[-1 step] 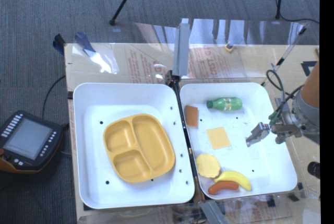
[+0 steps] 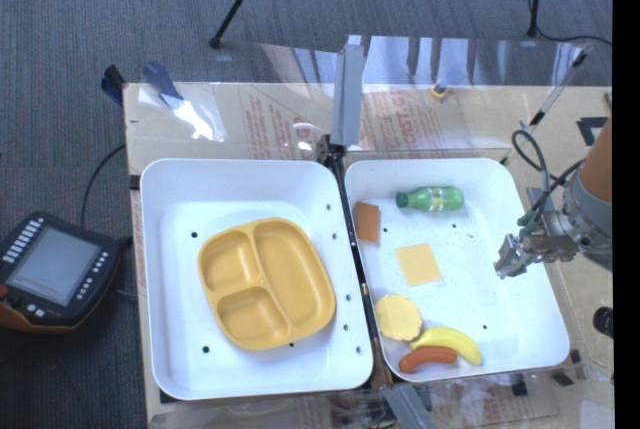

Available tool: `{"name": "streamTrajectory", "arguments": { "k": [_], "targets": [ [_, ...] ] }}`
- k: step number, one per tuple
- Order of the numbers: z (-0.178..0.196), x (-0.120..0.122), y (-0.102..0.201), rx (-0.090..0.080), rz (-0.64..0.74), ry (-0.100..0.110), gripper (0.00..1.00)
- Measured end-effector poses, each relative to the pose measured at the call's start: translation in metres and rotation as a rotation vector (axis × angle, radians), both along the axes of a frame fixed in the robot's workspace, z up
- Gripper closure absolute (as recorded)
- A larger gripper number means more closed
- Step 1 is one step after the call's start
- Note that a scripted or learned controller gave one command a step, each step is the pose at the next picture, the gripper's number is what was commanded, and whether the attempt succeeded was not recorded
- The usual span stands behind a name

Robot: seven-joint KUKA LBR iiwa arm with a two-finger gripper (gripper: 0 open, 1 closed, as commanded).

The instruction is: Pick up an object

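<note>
The tool [image 2: 508, 259] hangs over the right bin [image 2: 520, 192] near its right wall, holding nothing; whether it is released or clenched cannot be told at this size. The pickable things lie to its left: a green bottle [image 2: 430, 200], a yellow slice [image 2: 418, 265], a brown slice [image 2: 367, 222], a cracker [image 2: 398, 317], a banana [image 2: 450, 343] touching a sausage [image 2: 428, 359]. The flat slices likely offer no edge to pinch; the bottle may roll away.
</note>
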State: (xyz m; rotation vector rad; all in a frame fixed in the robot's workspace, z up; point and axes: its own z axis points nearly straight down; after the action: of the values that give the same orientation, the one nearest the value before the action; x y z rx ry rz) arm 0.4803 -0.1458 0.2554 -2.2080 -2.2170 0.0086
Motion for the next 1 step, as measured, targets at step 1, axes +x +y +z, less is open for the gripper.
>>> {"name": "streamTrajectory", "arguments": {
  "k": [1],
  "targets": [
    [0.0217,-0.0037,-0.0199,-0.004,-0.043,-0.008,1.0]
  ]
}}
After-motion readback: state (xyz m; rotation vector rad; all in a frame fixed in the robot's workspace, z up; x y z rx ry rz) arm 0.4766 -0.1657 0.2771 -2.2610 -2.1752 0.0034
